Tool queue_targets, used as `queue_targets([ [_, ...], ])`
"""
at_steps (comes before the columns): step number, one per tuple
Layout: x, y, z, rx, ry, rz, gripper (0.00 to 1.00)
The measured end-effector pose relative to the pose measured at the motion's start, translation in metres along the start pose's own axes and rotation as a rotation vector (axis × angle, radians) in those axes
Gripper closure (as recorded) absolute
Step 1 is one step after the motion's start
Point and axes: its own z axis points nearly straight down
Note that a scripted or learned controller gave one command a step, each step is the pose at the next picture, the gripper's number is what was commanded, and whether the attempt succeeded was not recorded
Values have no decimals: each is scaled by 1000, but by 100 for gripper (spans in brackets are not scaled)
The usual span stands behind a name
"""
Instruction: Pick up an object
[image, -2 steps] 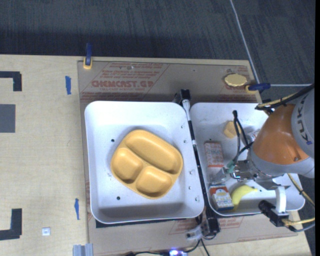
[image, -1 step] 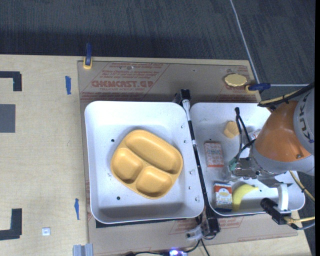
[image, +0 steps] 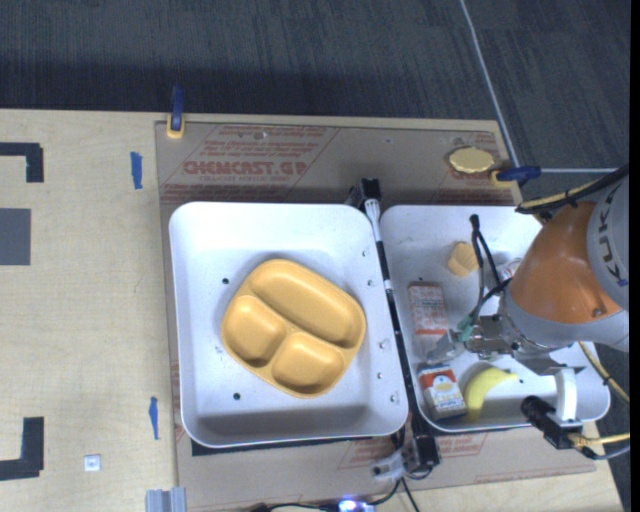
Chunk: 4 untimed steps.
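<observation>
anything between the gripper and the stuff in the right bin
Nothing visible blocks it. The gripper is already low inside the right bin, among its items: a flat packet just left of it, a banana and a small carton just below. The yellow block lies farther up.

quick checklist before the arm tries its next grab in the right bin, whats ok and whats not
1. Arm over the right bin: ok, the gripper sits low near the bin's middle.
2. Something held already: cannot tell, the wrist covers the grasping end.
3. Targets within reach: ok, a yellow banana-like object, a small carton and a flat packet lie close by.
4. Targets well separated: not ok, the yellow object and carton lie side by side, about touching.
5. Tan chunk free to grab: ok, it lies apart toward the bin's far end.
6. Left bin contents out of the way: ok, the yellow sectioned tray stays inside it.
</observation>
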Motion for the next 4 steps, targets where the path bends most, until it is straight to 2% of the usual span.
queue_targets([
  [1,3,-3,11,7,2,0,0],
  [2,2,-1,0,1,0,1,100],
  [3,2,-1,0,1,0,1,0],
  [4,2,1,-10,-3,-1,1,100],
])
